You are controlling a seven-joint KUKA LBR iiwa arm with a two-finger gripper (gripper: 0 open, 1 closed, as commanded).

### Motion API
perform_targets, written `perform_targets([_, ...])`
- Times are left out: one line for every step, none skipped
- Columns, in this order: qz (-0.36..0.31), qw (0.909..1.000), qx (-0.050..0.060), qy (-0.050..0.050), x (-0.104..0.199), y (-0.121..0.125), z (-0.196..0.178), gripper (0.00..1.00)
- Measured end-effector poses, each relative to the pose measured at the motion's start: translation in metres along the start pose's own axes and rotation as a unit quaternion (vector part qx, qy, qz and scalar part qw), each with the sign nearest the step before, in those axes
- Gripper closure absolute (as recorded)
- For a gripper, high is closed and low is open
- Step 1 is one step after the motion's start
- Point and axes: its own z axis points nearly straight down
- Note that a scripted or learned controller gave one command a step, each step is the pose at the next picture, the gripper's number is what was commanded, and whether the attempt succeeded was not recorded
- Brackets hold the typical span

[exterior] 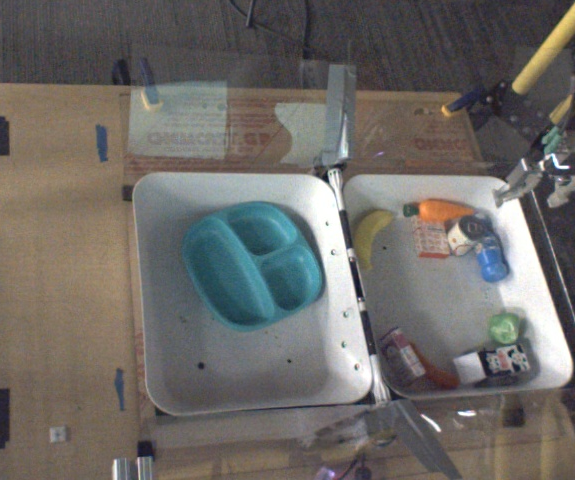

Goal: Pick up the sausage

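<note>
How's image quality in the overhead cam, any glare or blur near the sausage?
Camera view: soft overall, small items lack fine detail. Glare on the clear tape at the near edge, just below the sausage; the sausage itself is glare-free but blurry. The white bins read bright, with a faint shadow around the teal plate.

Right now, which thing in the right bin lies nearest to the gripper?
The blue bottle, near the far right corner below the gripper. The orange carrot lies further left; the sausage lies at the near edge.
</note>
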Motion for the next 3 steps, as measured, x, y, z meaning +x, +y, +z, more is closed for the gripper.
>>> perform_targets([-0.071, 0.9975, 0.001, 0.003, 0.003, -0.038, 0.149, 0.00])
perform_targets([-0.168, 0.9857, -0.003, 0.001, 0.005, 0.041, 0.165, 0.00])
perform_targets([-0.059, 0.9982, -0.002, -0.001, 0.037, 0.011, 0.042, 0.00])
